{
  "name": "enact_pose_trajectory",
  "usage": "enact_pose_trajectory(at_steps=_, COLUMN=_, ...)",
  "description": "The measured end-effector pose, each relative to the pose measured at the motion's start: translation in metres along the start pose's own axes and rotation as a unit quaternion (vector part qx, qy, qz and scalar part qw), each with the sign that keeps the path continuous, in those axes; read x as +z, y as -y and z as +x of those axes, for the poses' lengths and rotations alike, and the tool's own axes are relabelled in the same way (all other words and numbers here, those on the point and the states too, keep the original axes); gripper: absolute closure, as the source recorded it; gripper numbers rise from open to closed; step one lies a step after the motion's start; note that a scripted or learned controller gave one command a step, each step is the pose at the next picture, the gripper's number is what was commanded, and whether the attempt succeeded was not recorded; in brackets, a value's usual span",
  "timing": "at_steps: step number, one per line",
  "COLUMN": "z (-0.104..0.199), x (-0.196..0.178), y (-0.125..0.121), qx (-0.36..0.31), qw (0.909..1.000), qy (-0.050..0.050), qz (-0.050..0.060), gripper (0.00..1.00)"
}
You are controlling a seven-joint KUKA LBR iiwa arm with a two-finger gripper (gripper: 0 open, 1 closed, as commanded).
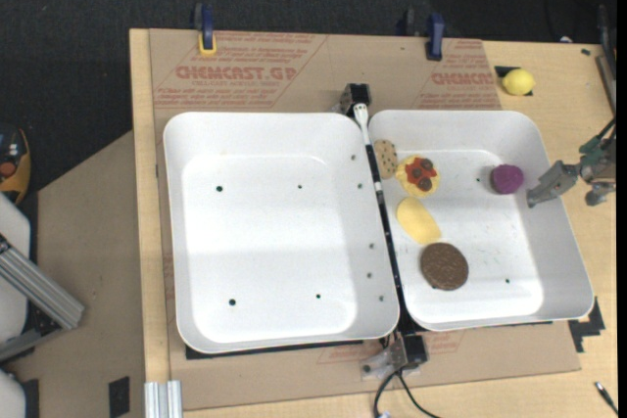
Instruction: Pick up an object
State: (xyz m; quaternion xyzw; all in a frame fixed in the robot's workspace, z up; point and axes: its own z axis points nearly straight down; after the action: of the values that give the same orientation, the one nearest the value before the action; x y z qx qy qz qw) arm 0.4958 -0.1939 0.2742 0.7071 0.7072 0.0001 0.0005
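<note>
Nearest, a brown round disc (445, 266) lies in the right bin (563, 294), with a yellow lump (418, 220) and a purple ball (506, 178) beyond. Gripper (568, 182) hangs at the bin's right rim, fingers spread, pinching nothing. No pickup looks begun.

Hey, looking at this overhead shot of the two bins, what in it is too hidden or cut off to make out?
- Hand, camera view: small and at the frame's right edge; the arm behind it is cut off.
- Small item by the divider in the right bin: too small to identify.
- Topping on the yellow piece: red and dark bits, too blurred to name.
- Yellow ball on the bench: detail too small.
</note>
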Motion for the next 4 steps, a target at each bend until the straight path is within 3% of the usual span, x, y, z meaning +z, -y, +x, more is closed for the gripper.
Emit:
enact_pose_trajectory(at_steps=1, z=0.051, x=0.134, y=0.02, qx=-0.001, qw=1.0, qy=-0.004, qz=0.008, gripper=0.0)
enact_pose_trajectory(at_steps=2, z=0.036, x=0.192, y=-0.03, qx=-0.001, qw=1.0, qy=0.001, qz=-0.001, gripper=0.0)
enact_pose_trajectory(at_steps=3, z=0.038, x=0.188, y=-0.149, qx=-0.004, qw=1.0, qy=0.0, qz=-0.005, gripper=0.0)
enact_pose_trajectory(at_steps=4, z=0.063, x=0.19, y=-0.076, qx=0.001, qw=1.0, qy=-0.002, qz=0.004, gripper=0.0)
